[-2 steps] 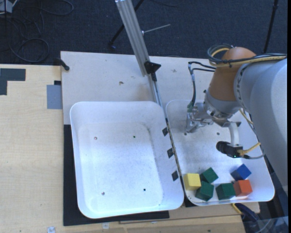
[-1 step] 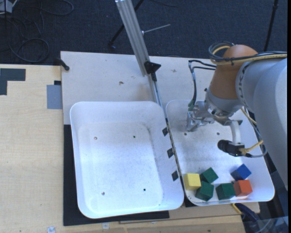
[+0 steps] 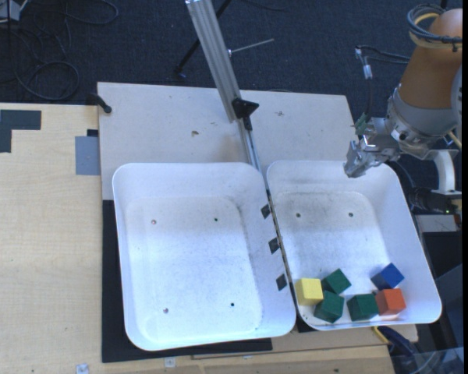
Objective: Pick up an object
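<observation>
Yellow, green, blue and orange blocks sit in a bunch at the near end of my right bin (image 3: 398, 209). They look like small hard cubes, light and stiff, so I think they will not squash or break when I squeeze. The yellow block (image 3: 310, 290) sits at the left edge of the bunch, with one green block (image 3: 337, 280) just beside it. I would take it by two flat sides, since its left side looks free. The blue block (image 3: 388, 275) also has some room around it. The orange block (image 3: 391, 301) and two more green ones are packed close, so they look harder to grab. My gripper (image 3: 360, 162) hangs over the far edge of this bin, well apart from the blocks. It is too small and blurry to tell how it is set. The left bin (image 3: 132, 209) is beside it.
</observation>
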Controlling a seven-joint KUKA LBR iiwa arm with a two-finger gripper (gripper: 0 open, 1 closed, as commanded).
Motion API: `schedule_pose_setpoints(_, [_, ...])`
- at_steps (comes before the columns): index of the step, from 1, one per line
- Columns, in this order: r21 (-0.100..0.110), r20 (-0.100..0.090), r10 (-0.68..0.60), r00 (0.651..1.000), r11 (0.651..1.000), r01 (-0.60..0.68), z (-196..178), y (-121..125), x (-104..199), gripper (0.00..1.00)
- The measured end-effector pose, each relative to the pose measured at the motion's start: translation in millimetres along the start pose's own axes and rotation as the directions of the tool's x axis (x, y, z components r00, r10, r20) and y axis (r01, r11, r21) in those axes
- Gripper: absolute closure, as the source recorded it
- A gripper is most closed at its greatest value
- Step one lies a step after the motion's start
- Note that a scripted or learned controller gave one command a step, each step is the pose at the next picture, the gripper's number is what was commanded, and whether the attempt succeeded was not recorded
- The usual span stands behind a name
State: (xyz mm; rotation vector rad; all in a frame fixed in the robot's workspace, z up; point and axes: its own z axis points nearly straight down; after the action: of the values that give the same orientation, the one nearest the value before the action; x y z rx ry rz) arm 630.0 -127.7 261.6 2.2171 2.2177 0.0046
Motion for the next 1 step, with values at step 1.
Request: schedule_pose_setpoints(1, [0.018, -0.006, 0.004, 1.0, 1.0, -0.004, 49.7, -115.2, 49.6, 1.0])
